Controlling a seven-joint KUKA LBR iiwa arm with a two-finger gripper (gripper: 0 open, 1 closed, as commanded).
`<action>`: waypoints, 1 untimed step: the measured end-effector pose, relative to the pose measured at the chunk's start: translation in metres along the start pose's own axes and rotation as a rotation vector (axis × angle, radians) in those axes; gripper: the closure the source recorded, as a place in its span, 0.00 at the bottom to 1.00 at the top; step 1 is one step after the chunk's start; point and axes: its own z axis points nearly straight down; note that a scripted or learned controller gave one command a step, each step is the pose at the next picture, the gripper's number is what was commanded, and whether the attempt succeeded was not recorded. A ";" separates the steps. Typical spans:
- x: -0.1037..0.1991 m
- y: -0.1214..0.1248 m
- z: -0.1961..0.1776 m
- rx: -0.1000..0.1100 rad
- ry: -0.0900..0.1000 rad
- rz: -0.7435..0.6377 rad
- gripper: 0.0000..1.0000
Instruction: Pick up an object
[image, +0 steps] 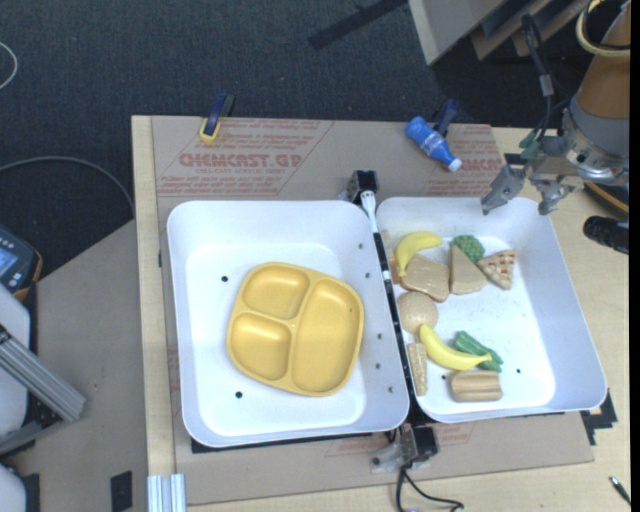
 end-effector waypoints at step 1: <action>0.000 0.003 -0.009 -0.014 -0.003 -0.002 0.00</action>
